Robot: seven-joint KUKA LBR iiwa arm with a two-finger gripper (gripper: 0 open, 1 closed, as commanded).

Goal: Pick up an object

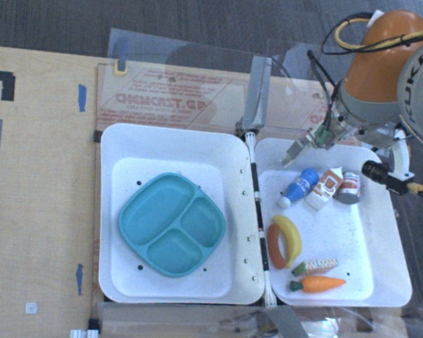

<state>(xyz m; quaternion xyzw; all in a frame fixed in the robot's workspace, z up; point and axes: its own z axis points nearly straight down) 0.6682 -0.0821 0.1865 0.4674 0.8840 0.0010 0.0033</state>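
Observation:
The right bin (381,253) holds several small items. A blue bottle (299,187) lies near its back left, with a white carton (327,188) and a small dark can (349,188) beside it. Further forward lie a yellow banana (288,237), a red sausage-like piece (273,246), a small striped snack (319,266) and an orange carrot (321,284). My gripper (291,155) hangs over the bin's back left corner, just above and behind the blue bottle, slanting down to the left. Nothing is seen in it.
The left bin (125,150) holds a teal divided plate (172,224). A hinged ridge (255,212) separates the two bins. A clear panel and a cardboard sheet (166,102) stand behind the bins. A black cable end (384,174) hangs over the right bin's back edge.

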